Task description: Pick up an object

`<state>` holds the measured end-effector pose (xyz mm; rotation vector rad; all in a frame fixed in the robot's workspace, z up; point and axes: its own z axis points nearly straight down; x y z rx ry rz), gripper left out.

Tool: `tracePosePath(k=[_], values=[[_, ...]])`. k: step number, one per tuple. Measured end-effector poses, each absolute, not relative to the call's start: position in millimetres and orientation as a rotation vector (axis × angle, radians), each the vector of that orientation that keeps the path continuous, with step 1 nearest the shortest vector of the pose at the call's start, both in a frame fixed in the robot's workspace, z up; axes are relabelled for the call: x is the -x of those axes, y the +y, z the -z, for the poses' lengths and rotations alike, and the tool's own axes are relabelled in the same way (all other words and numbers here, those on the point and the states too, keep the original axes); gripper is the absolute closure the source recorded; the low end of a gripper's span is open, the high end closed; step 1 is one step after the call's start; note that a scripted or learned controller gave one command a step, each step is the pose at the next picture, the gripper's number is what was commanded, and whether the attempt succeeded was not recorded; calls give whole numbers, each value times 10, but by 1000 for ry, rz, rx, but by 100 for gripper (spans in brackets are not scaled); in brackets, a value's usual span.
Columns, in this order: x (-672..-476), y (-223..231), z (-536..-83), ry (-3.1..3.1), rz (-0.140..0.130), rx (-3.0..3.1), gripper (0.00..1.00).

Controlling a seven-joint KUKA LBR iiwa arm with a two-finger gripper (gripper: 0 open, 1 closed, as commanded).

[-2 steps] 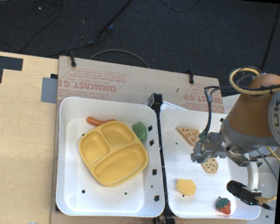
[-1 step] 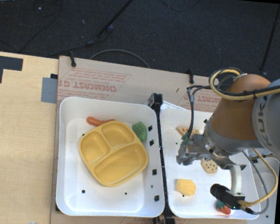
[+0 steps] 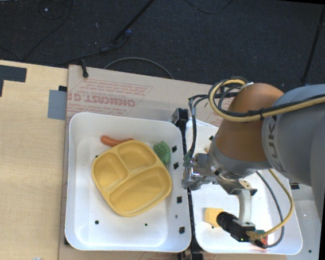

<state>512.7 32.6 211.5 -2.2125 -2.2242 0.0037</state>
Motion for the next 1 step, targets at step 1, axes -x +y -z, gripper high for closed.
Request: tracePosePath(k=[1], values=[[-5116, 933, -2224, -2226, -4, 2214, 100]])
